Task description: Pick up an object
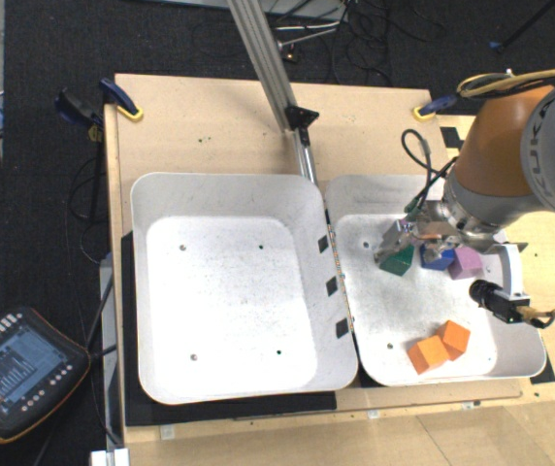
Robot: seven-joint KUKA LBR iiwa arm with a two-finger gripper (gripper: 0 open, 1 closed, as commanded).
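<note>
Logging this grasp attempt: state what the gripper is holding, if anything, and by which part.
It cannot be told. The gripper is down in the right bin at the cluster of the green block, blue block and purple block, but no block shows between its fingers.

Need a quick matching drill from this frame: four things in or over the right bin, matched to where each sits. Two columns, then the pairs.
Things:
1. green block
2. purple block
3. orange blocks
4. pincer

Places:
A. near the front edge of the right bin, apart from the cluster
B. under the arm's wrist, on the side of the cluster nearest the right rim
C. on the side of the cluster nearest the left bin
D. low over the cluster in the middle of the right bin

Pairs: 1-C, 2-B, 3-A, 4-D
</note>
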